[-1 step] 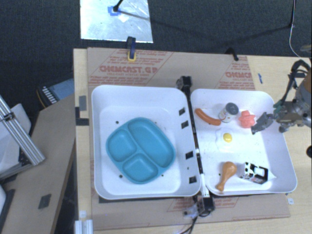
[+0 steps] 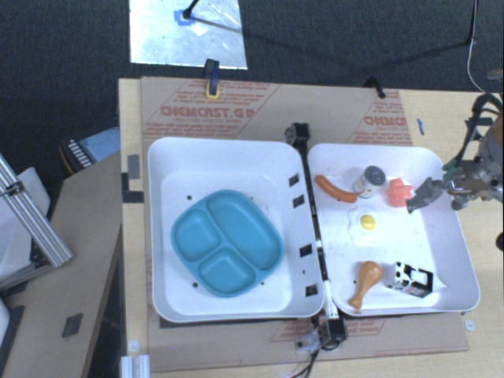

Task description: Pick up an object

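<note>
gripper (image 2: 429, 191) hovering at right bin (image 2: 461, 246) right edge, fingers state: cannot tell | pink block (image 2: 399, 191) sitting just left, beside can (image 2: 368, 181) | advice: descending centred over block, avoiding can

Blue tray (image 2: 227, 242) — white bins (image 2: 169, 203), orange sausage (image 2: 335, 188), yellow-centred egg (image 2: 367, 222).
</note>
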`<control>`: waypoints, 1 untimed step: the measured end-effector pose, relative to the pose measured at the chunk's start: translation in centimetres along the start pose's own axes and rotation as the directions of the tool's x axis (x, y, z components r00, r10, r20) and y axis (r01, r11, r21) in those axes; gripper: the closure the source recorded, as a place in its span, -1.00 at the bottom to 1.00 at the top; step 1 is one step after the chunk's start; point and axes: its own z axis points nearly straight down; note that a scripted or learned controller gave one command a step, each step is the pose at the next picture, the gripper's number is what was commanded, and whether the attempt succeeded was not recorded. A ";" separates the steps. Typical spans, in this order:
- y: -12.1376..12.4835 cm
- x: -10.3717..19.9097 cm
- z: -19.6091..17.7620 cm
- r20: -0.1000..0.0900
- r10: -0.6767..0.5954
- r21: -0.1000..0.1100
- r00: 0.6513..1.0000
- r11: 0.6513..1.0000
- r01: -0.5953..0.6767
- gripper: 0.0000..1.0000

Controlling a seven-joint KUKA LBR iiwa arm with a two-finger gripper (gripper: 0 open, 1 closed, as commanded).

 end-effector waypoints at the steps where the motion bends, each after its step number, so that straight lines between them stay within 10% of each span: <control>1: 0.4 -0.3 4.0 0.000 0.002 -0.001 1.000 1.000 -0.002 -1.00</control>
